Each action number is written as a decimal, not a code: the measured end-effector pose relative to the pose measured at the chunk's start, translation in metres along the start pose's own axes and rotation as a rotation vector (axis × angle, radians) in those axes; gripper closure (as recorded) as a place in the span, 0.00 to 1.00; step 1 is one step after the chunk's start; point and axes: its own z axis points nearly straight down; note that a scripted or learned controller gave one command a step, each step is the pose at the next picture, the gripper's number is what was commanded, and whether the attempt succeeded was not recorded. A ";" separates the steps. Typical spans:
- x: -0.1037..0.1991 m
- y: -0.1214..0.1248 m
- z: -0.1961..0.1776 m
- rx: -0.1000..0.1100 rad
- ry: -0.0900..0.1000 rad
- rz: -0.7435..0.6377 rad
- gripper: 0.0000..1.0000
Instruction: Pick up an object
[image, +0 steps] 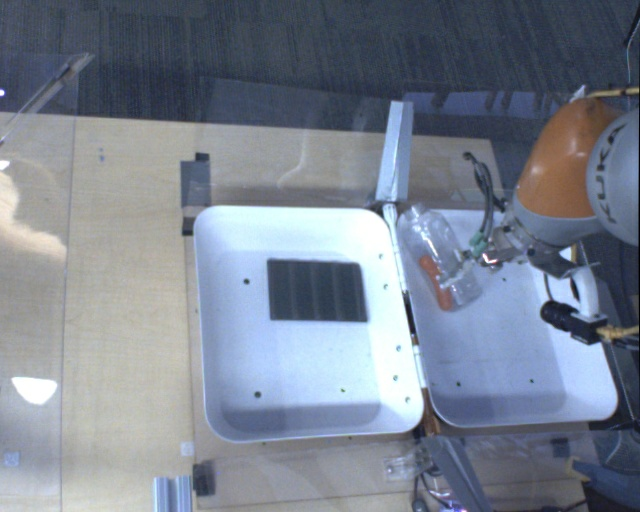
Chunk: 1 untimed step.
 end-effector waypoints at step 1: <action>-0.001 0.018 0.046 -0.013 -0.008 -0.109 0.00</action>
